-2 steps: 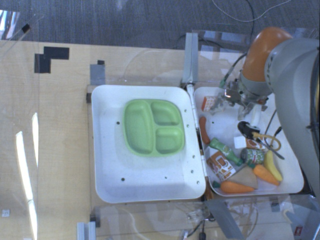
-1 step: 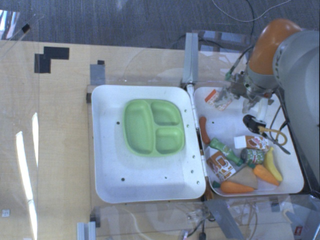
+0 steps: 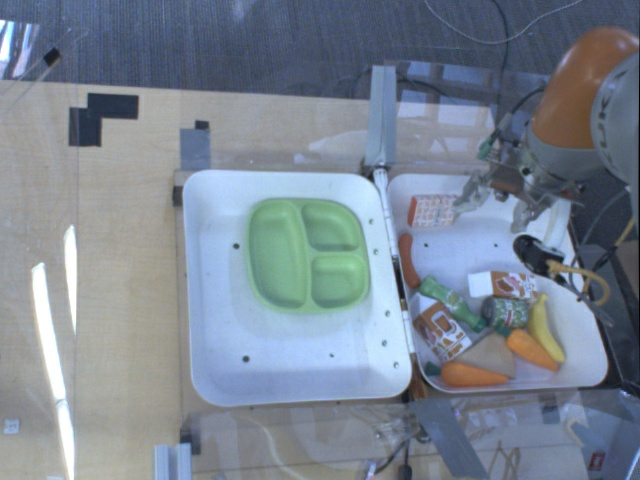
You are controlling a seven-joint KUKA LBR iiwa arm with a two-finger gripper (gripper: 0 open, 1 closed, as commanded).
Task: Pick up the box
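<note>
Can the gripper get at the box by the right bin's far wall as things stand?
Probably yes: the gripper hangs just right of the box, which lies apart from the food pile, nothing over it.

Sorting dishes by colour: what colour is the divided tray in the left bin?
Light green tray, seen clearly in the camera view.

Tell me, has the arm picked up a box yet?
Not yet. Nothing looks lifted: the small red-and-white box lies in the right bin, near its far left corner. The gripper hangs just beside it, with nothing visible between its fingers. Closing on the box and lifting remain.
</note>
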